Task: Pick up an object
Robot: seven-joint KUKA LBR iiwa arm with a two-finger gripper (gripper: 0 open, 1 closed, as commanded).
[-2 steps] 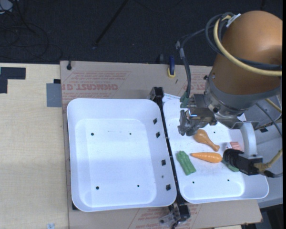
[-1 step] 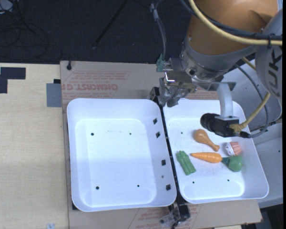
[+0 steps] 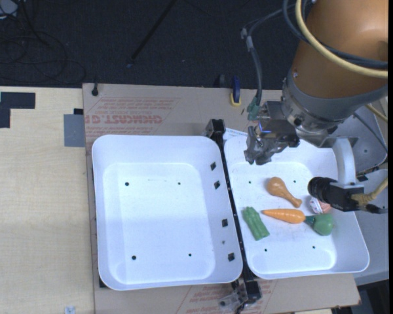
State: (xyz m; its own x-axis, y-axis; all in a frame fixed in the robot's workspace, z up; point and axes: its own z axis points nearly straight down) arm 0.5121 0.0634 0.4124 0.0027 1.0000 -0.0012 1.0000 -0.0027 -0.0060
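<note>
The desk (image 3: pixel 33 195) carries two white bins side by side. The left bin (image 3: pixel 158 211) has only bare floor. The right bin (image 3: pixel 340 257) holds one green block (image 3: pixel 255 222), one carrot (image 3: pixel 283 216), one tan pear-shaped piece (image 3: pixel 280 190), one green ball (image 3: pixel 324 224) and one small pink-white thing (image 3: pixel 316 205), partly hidden.

The arm (image 3: pixel 337 51) comes in from 2 o'clock and bends down over the right bin. Its gripper (image 3: pixel 257 157) hangs near the bin's 11 o'clock corner, close to the divider. I cannot tell if the fingers are open or closed; nothing is seen between them.

The things lie in a group from the centre of the right bin toward 3 o'clock, well apart from the gripper. The bin floor at 6 o'clock is free.
</note>
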